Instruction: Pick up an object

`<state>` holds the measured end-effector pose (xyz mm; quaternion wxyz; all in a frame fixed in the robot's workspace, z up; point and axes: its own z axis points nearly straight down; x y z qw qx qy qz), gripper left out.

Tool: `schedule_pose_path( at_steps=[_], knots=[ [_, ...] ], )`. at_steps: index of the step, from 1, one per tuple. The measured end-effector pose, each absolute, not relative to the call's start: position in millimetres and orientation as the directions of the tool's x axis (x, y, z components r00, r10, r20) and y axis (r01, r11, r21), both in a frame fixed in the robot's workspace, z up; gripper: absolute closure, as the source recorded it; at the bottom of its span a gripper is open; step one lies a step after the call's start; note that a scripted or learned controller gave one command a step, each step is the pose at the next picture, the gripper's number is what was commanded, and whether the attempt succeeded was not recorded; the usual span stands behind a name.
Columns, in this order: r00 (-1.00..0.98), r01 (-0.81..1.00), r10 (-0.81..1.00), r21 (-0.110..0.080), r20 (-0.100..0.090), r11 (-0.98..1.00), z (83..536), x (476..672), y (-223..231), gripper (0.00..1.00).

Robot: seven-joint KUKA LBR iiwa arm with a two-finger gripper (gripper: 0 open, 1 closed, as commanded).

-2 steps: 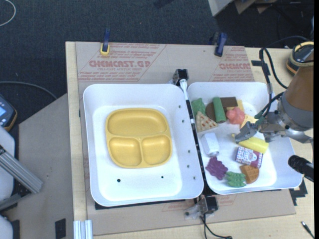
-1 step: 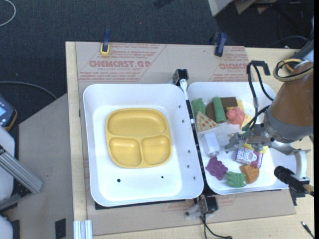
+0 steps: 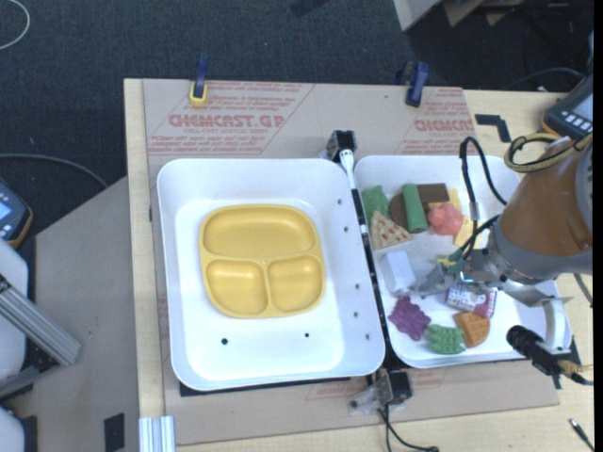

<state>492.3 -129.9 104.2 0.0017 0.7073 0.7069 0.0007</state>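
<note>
A single grey robot arm (image 3: 556, 219), with an orange band above its wrist, reaches in from the right side of the table (image 3: 283, 111). The broad orange section sits over the right-hand edge of the right bin (image 3: 396, 172), a landmark for everything here. Below it the grey wrist angles leftward and down into that bin. The claw (image 3: 450, 279) hangs low over the bin's middle, pointing toward its left wall. A black cable loops above the arm.
</note>
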Motion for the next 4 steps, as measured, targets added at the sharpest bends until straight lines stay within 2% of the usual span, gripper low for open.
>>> schedule_pose_path(
  at_steps=[1, 2, 3, 4],
  knots=[
    [0.000, 1.000, 1.000, 0.013, -0.007, 0.000, 88, 496.5, -132, 0.00],
    [0.003, 1.000, 1.000, 0.021, -0.011, -0.003, 101, 497.9, -134, 1.00],
    [0.000, 1.000, 1.000, 0.007, -0.003, 0.000, 163, 495.6, -140, 1.00],
    [0.000, 1.000, 1.000, 0.008, -0.003, 0.000, 218, 502.6, -149, 1.00]
  ],
)
